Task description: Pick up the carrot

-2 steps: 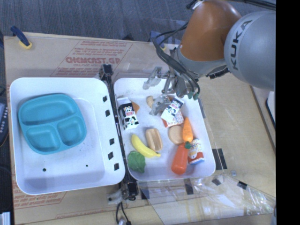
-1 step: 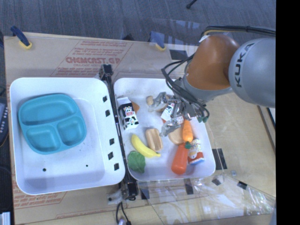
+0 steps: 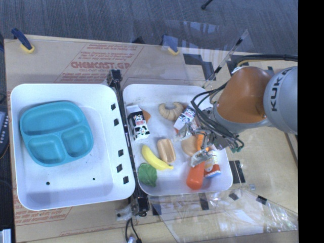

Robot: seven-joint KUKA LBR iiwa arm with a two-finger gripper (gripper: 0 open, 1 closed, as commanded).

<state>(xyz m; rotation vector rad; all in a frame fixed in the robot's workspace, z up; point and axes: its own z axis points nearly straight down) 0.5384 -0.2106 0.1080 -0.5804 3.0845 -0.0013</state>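
I see the gripper low in the right bin, can't tell its state, the carrot lying just below it touching a red-blue packet, bun and banana to its left.

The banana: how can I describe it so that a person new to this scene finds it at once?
Look in the right white bin, the one crowded with toy food. Near its front left part lies the banana, between the green vegetable and the hot dog bun. It alone is bright yellow, long and curved.
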